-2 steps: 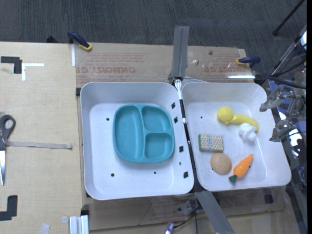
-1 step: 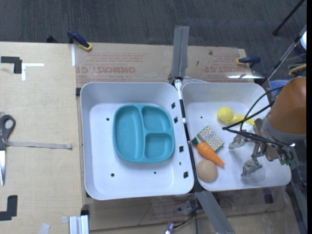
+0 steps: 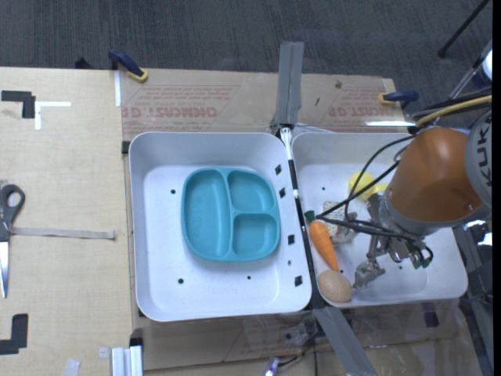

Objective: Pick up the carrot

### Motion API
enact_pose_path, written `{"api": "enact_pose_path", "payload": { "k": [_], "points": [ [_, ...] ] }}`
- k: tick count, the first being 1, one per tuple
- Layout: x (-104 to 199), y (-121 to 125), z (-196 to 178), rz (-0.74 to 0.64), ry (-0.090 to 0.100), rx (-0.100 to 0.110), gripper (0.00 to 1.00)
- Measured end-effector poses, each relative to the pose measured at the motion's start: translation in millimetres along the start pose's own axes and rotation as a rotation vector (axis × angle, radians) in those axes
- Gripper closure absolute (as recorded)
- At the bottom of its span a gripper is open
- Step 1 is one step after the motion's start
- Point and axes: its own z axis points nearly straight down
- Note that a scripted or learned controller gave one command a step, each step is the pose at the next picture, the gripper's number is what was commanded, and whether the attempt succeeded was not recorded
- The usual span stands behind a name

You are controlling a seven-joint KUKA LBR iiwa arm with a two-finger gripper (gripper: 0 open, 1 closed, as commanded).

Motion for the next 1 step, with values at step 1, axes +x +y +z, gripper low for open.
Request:
{"api": "enact_pose_path", "payload": {
  "k": [1],
  "points": [
    [-58.4,65.7,-100.3,-0.036,-0.003,0.001,0.0]
  ]
}}
